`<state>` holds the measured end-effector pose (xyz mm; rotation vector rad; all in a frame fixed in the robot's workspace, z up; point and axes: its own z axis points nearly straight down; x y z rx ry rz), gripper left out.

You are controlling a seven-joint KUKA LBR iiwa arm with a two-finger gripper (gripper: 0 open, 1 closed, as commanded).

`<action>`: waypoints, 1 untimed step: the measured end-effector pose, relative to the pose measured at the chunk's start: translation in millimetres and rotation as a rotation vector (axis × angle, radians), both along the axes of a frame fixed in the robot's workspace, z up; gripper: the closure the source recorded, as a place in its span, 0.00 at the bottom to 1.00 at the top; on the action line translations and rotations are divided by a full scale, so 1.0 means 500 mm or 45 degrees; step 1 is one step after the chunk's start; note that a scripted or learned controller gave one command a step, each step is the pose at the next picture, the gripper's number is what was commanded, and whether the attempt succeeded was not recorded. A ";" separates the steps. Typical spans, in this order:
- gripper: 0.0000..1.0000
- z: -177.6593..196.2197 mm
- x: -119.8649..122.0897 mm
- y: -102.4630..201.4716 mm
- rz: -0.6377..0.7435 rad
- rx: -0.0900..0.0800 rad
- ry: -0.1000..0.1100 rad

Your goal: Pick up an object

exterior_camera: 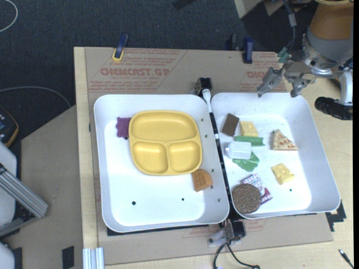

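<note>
My gripper [281, 85] hangs above the far edge of the right bin [314, 129], its two fingers spread open with nothing between them. Below it in that bin lie a brown block [230, 124], a yellow cheese piece [249, 129], a pizza slice [283, 141], a white packet [239, 149], green pieces [247, 161], a cheese wedge [282, 173], a round brown cookie [246, 198] and a red-and-white wrapper [255, 181].
The left bin [112, 178] holds a yellow divided plate [165, 142], a purple item [123, 126] at the plate's left and a small brown bread piece [202, 180]. Clamps [118, 49] sit on the board's far edge.
</note>
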<state>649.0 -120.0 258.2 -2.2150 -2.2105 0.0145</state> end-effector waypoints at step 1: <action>0.00 0.017 0.004 0.001 0.003 -0.002 -0.018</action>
